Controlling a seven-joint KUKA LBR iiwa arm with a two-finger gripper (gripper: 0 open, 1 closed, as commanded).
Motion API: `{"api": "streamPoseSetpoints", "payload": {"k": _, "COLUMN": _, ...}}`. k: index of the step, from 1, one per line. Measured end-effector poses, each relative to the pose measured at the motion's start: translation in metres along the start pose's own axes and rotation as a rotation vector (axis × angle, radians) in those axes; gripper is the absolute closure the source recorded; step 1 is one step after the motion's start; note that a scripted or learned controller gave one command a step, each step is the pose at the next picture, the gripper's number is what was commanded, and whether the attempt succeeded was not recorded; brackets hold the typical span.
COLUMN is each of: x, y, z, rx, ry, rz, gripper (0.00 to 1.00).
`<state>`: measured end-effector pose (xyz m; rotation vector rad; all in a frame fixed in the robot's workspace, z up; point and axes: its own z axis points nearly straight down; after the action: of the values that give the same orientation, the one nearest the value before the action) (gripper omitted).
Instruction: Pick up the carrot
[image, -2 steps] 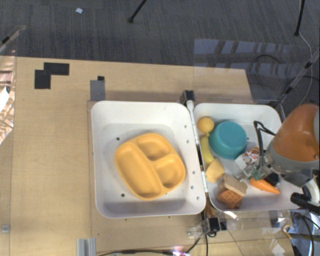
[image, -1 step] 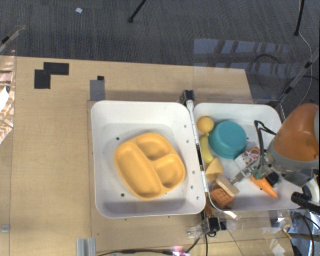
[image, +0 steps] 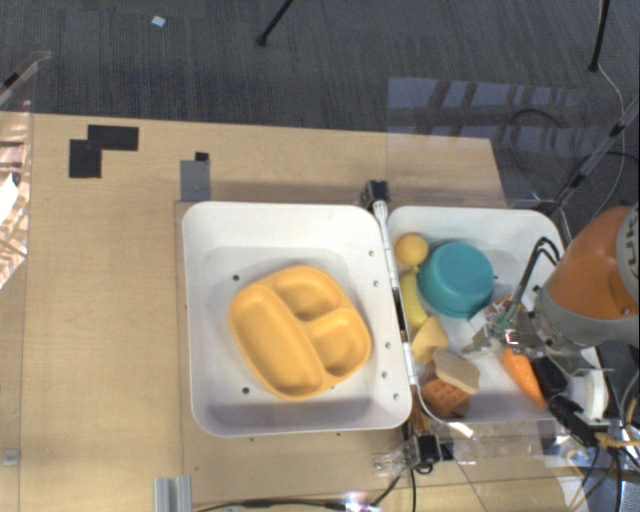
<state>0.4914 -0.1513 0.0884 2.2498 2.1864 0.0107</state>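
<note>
The carrot (image: 522, 376) is an orange tapered piece lying near the front right of the right bin (image: 520, 222), pointing toward the front edge. My gripper (image: 508, 334) hangs low over the bin, directly at the carrot's rear end, under the arm's orange band (image: 600, 272). The wrist and a black part of the hand (image: 549, 377) cover the carrot's right side. Whether the gripper touches the carrot cannot be made out.
In the right bin lie a teal bowl (image: 457, 279), a lemon (image: 410, 248), a banana (image: 412, 300), a yellow wedge (image: 430, 339), a bread slice (image: 456, 372) and a brown piece (image: 445, 398). The left bin (image: 210, 250) holds a yellow divided plate (image: 298, 330).
</note>
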Motion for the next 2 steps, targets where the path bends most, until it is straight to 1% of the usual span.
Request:
{"api": "streamPoseSetpoints", "payload": {"k": 1, "x": 0.002, "y": 0.004, "z": -0.012, "rx": -0.011, "ry": 0.0, "rz": -0.008, "gripper": 1.0}}
{"api": "streamPoseSetpoints", "payload": {"k": 2, "x": 0.003, "y": 0.007, "z": -0.023, "rx": -0.017, "ry": -0.001, "rz": -0.015, "gripper": 1.0}}
